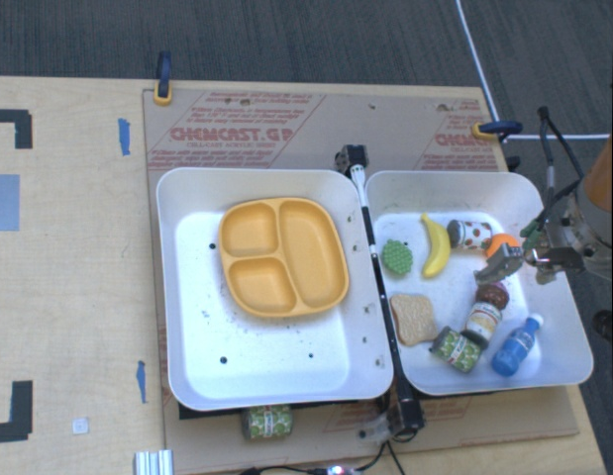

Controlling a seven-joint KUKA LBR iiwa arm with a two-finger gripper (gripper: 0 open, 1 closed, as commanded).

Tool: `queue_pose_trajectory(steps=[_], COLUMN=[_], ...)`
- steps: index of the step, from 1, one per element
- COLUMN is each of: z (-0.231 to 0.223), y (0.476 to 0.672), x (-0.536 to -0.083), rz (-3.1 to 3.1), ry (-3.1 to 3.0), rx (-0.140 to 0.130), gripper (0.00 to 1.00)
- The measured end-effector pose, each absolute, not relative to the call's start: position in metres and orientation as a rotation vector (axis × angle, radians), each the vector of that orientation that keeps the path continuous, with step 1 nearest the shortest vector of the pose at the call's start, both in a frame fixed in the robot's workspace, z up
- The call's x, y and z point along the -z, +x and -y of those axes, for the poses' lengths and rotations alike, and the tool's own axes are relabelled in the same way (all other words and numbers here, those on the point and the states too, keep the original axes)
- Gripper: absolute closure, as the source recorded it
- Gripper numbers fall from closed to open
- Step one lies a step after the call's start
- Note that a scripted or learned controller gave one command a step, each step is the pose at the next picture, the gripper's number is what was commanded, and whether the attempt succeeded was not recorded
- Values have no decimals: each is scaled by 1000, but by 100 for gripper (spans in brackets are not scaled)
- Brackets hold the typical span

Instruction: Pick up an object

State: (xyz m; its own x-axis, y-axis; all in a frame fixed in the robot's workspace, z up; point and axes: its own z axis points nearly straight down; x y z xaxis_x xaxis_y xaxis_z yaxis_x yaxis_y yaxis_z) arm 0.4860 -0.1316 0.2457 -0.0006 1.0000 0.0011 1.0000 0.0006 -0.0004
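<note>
1. The pincer [511, 263] is at the right of the frame, low over the right bin [573, 359]. Its dark fingers point to the left, toward the objects.
2. How far the pincer is open I cannot tell, and nothing is clearly seen between its tips.
3. Just beside the pincer lies an orange piece [503, 242], touching or overlapping it — I cannot say which.
4. In the same bin, below the pincer, there are a brown-capped bottle [484, 312], a blue bottle [515, 346] and a green can [457, 348].
5. More to the left in this bin lie a banana [437, 245], a green round toy [396, 256], a slice of bread [415, 318] and a small can [470, 234].
6. The left bin [192, 295] holds a yellow divided plate [283, 256].
7. Another green can [267, 423] lies on the worktop [68, 295], at the lower edge of the left bin.
</note>
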Motion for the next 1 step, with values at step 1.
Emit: queue_pose_trajectory(steps=[1], z=[165], y=[480], x=[-87], rz=[2222], ry=[-2225], rx=[2], gripper=[0])
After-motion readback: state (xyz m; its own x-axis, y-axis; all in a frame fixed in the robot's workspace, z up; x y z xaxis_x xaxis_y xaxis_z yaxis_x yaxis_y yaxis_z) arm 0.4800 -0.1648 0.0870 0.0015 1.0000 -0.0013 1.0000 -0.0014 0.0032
